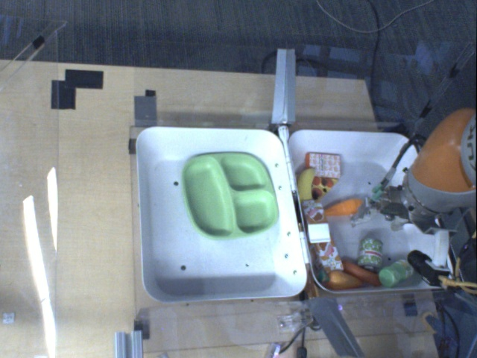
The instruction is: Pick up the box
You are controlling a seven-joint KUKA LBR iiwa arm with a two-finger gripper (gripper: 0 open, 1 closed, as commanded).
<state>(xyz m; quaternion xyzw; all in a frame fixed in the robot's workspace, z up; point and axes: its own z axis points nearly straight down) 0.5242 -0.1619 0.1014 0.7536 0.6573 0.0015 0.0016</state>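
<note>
Arm (447,162) comes in from the right edge, orange band up top, grey wrist section just below it. Wrist is angled down and to the left, toward the near-middle of the frame's right side. Gripper (373,206) sits at the end of a dark cluster of linkage and cabling, low, pointing left. Thin rods or cables run from the wrist up along the arm. Fingertips are small and blurred against the clutter, so their spacing can't be read. Nothing visibly clamped between them.
</note>
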